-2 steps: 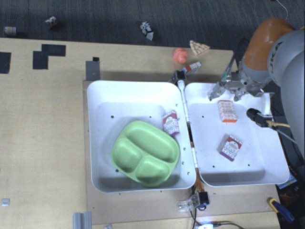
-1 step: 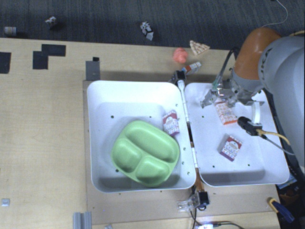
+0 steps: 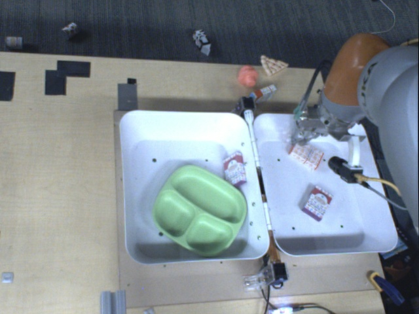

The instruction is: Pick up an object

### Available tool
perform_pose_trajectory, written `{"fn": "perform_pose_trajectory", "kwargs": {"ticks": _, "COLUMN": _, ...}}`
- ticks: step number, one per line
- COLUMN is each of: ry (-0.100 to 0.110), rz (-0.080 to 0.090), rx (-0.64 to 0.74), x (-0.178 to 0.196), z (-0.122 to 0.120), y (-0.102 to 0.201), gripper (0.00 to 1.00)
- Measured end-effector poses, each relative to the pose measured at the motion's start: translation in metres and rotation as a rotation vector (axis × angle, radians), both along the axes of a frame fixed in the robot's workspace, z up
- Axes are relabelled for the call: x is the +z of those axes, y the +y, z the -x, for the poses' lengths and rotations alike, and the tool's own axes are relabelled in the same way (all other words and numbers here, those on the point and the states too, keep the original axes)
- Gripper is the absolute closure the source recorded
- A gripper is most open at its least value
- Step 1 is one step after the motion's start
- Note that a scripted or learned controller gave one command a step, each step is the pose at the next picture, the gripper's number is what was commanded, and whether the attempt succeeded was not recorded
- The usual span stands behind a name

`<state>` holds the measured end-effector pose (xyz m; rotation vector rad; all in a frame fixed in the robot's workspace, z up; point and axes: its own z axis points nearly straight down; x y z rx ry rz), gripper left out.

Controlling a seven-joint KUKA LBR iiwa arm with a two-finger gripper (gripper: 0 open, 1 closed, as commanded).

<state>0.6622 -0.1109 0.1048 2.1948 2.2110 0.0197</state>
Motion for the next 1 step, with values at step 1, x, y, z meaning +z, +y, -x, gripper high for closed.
{"fn": "perform_pose_trajectory", "kwargs": {"ticks": 1, "ry": 0.022, "rz": -0.012, "rx": -0.002, "x": 0.0814, "z": -0.0076, "y": 0.1312, "gripper": 1.00}}
